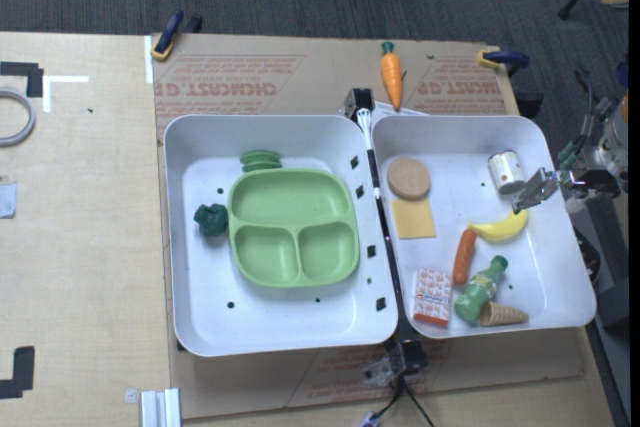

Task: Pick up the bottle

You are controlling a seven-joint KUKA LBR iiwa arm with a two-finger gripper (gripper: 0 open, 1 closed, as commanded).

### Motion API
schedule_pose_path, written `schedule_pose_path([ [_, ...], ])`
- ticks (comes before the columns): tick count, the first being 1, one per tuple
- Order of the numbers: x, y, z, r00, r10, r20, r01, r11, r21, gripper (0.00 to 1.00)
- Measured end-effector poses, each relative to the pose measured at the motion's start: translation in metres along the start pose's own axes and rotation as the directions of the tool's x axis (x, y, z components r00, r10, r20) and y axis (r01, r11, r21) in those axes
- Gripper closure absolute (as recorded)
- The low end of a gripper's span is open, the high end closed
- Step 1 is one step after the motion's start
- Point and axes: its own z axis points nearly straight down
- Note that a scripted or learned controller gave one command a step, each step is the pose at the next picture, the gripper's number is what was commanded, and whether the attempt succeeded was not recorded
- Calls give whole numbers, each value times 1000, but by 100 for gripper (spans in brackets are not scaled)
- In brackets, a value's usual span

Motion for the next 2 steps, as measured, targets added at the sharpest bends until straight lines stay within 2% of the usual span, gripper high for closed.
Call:
schedule_pose_path([
  [1, 0, 0, -9, 1000, -1, 1, 1, 1000, 0, 100],
  [2, 74, -37, 11, 992, 126, 0, -126, 992, 0, 100],
])
